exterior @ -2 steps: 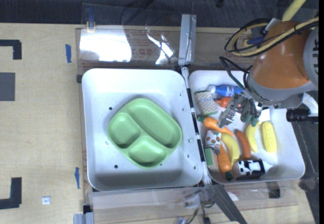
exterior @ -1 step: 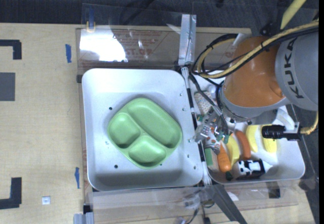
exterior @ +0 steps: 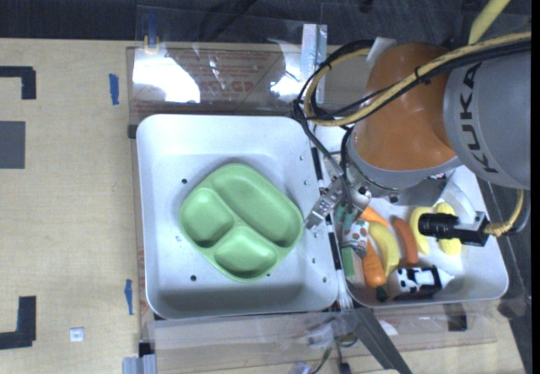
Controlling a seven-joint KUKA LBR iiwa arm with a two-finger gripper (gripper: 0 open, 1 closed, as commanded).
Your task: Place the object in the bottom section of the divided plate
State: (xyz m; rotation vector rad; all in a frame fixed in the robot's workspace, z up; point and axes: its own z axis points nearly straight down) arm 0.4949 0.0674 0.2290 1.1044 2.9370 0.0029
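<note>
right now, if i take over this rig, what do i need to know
Hand: low at the left edge of the right bin, over the toy pile; its grip state can't be read from here, and nothing is visibly held.
Green divided plate: in the left bin, all three sections bare.
Toys: banana, carrot, black-and-white cow and others lie in the right bin.
Done: nothing placed.
Left: pick one toy, carry it to the plate's bottom section, release.

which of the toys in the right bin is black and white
The cow-patterned toy at the bin's near edge. The banana is yellow, the carrot orange.
</note>
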